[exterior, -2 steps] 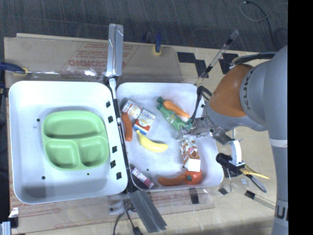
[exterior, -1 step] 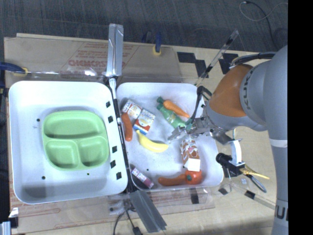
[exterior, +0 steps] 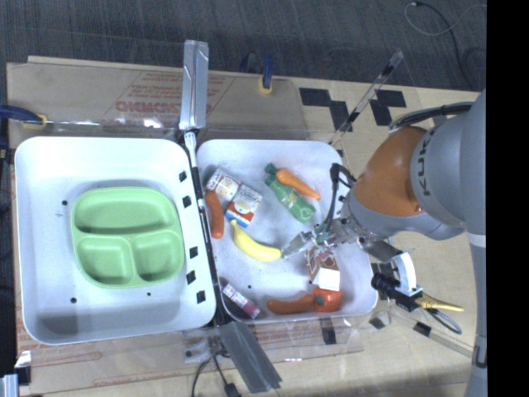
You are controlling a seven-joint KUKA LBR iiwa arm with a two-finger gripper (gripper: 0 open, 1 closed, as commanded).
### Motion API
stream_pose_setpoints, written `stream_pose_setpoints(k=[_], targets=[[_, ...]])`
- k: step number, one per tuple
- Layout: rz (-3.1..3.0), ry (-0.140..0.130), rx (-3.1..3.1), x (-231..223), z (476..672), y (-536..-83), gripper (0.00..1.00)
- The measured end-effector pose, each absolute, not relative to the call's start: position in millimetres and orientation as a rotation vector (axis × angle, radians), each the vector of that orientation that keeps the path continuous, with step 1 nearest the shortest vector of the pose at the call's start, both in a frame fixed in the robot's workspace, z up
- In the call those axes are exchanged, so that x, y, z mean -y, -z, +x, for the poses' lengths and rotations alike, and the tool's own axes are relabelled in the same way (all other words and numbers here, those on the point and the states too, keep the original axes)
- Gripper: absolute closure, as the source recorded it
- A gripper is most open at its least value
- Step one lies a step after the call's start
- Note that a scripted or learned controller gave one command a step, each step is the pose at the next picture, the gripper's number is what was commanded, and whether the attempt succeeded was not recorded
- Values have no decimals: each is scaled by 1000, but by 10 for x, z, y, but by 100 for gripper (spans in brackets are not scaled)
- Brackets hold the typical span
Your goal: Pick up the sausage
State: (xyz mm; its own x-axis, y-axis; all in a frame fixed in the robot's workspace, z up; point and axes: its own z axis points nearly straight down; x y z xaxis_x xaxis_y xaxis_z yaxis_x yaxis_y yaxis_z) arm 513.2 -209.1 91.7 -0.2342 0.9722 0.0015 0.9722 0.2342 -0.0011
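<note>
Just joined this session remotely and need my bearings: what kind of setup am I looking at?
Likely a lab bench for robot picking trials, not a kitchen: two white bins side by side on taped cardboard, toy food like a banana and sausage, and a green divided tray.

White bins (exterior: 41,222); pale green tray (exterior: 126,238); reddish-brown sausage (exterior: 216,214); yellow banana (exterior: 254,247); orange carrot (exterior: 296,183); green bottle (exterior: 291,198); grey arm (exterior: 450,180), orange band (exterior: 393,176).

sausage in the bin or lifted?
In the bin. The sausage lies flat along the right bin's left wall, apart from the gripper near the banana.
</note>
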Motion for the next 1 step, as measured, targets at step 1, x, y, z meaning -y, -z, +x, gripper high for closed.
stream_pose_setpoints(k=[1], targets=[[-1646,0,2678,2106,4776,-1882,0]])
